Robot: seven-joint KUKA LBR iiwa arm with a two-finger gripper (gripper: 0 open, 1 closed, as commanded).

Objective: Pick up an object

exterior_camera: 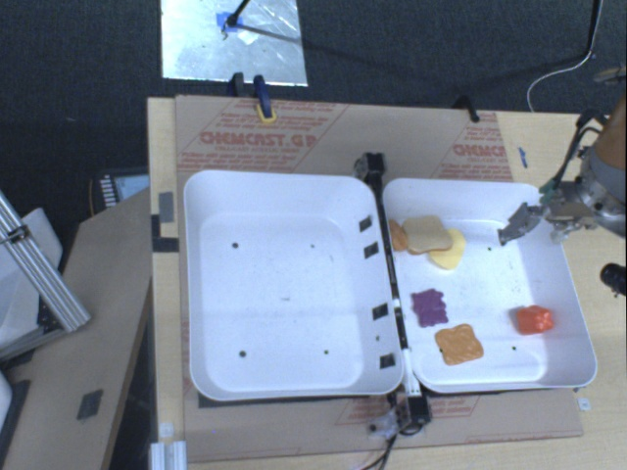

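Observation:
The right bin (pixel 558 292) holds several small items. A tan bread slice (pixel 427 233) lies at its upper left, overlapping a yellow piece (pixel 451 254) and an orange piece (pixel 397 235). A purple piece (pixel 429 307) and a brown toast-like square (pixel 458 344) lie lower down, near the divider. A red object (pixel 533 319) sits at the lower right. My gripper (pixel 519 224) hangs over the upper right part of this bin, to the right of the bread slice and above the red object, with nothing seen in it.
The left bin (pixel 196 262) stands beside the right one, with a black clip strip (pixel 384 282) running between them. Cardboard (pixel 323 130) lies under both bins. A cable (pixel 558 67) hangs at the upper right, near the arm (pixel 600 189).

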